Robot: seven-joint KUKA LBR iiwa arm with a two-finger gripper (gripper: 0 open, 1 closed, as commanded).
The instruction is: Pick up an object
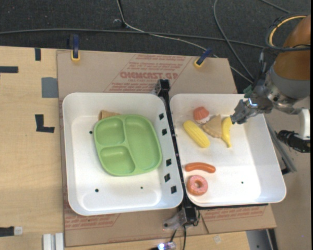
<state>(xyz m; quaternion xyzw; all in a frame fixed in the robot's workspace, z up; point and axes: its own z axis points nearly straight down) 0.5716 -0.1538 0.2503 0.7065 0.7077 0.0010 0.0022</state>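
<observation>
The camera view looks down at a slant on two shallow white bins set side by side on a brown board. The left bin [78, 191] holds a green divided plate [127, 144], lying flat with three compartments; a tan scrap [106, 114] peeks from under its far-left edge.

The right bin [261, 181] holds the toy food. Toward its far side lie a corn cob [196, 133], tilted, a small red-and-white piece [201, 113] just beyond it, and a tan wedge [214, 126] touching the corn's right side. A banana [227, 131] lies just right of the wedge, pointing roughly far to near. Nearer the camera sit a sausage [200, 167] and, just beside it, a pink doughnut [197, 184].

The arm [289, 66] reaches in from the right — grey, with an orange band high up. Its gripper [239, 114] is low over the right bin's far-right part, the tip at the banana's far end, touching or nearly so. The jaws are too dark and small here to say whether they are spread or pressed together — I cannot tell, and nothing is clearly pinched.

Black cables [146, 30] trail across the dark surface beyond the board.
</observation>
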